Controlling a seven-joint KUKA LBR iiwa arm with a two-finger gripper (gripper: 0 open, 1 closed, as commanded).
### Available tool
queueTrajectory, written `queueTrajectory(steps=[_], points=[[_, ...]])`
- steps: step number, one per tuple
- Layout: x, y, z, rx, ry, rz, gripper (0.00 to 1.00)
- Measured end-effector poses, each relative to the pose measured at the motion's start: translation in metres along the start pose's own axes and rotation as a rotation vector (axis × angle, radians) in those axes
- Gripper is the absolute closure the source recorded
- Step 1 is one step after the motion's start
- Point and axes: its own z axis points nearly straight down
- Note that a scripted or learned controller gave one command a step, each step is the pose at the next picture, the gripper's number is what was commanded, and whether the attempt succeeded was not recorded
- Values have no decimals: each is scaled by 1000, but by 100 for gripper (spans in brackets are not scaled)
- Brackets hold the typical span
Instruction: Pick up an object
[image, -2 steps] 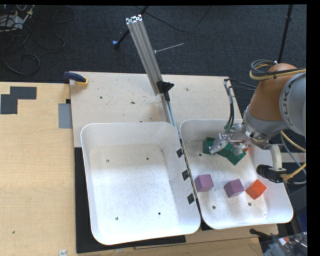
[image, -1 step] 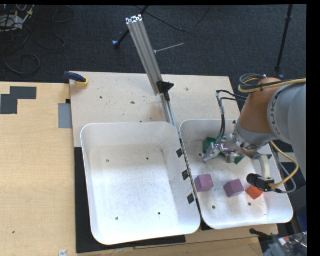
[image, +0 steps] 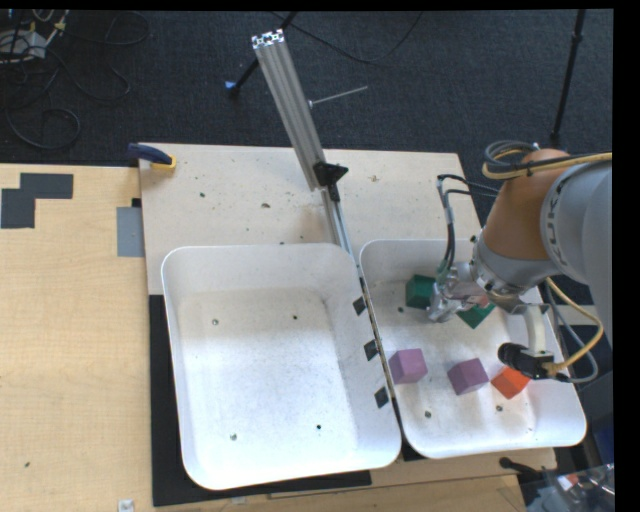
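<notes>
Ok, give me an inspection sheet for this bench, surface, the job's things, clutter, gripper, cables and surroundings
Surface: pale bench bearing two shallow white bins, left bin and right bin, side by side.
Job's things: all in the right bin: green block, a second green piece partly hidden by the gripper, two purple cubes, orange block.
Clutter: blue-and-yellow object at the bench's far left corner.
Gripper: gripper low in the right bin between the green pieces; grasp cannot be judged.
Cables: cables looped along the arm; more on the dark floor.
Surroundings: slanted metal rail, wooden board on the left.
</notes>
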Motion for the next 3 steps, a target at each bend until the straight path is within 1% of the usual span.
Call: queueTrajectory(steps=[1,2,3], points=[[-2,-7,-46,-8,-3,2,100],[-9,-10,-107,-9,-4,3,100],[-9,-10,-96,-2,-2,3,100]])
